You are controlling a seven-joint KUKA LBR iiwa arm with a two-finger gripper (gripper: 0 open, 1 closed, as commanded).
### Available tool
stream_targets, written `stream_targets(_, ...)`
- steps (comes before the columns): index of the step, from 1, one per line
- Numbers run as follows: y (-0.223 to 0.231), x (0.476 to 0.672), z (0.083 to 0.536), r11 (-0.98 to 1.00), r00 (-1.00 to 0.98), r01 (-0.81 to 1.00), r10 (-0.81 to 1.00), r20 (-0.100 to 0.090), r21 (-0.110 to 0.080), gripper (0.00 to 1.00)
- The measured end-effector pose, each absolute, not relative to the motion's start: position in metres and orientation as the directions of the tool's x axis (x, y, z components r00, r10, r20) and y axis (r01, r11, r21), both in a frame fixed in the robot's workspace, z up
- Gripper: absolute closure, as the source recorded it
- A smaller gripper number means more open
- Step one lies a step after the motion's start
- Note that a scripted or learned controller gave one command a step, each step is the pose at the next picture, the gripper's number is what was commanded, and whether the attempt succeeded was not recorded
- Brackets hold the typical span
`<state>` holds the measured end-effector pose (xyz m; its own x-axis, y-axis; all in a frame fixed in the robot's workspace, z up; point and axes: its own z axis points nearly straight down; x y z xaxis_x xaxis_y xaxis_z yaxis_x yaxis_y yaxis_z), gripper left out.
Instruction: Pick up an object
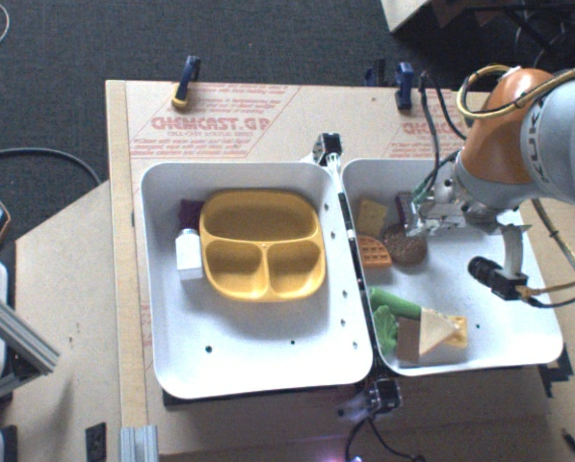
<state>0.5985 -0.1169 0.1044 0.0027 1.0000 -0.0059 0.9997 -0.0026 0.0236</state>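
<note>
My gripper [411,221] is low in the right bin [518,349], at its back left part. It hangs right over a round brown patty [406,250] and seems to touch its top edge. A tan bread slice [370,216] lies just left of the gripper, and an orange waffle [374,252] sits beside the patty. Nearer the front lie a green toy vegetable [393,306], a yellow cheese wedge [444,330] and a brown block [407,342].
The left bin [162,287] holds a yellow divided tray [262,243], with a white bottle [188,253] and a small purple item [191,210] at the tray's left. The arm's grey and orange wrist [504,152] hangs over the right bin's back right.
</note>
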Motion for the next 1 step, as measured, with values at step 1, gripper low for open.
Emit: stream_targets(1,-0.1224,0.5952,0.1499,-0.001,0.001,1.0,1.0,-0.002,0.006,1.0)
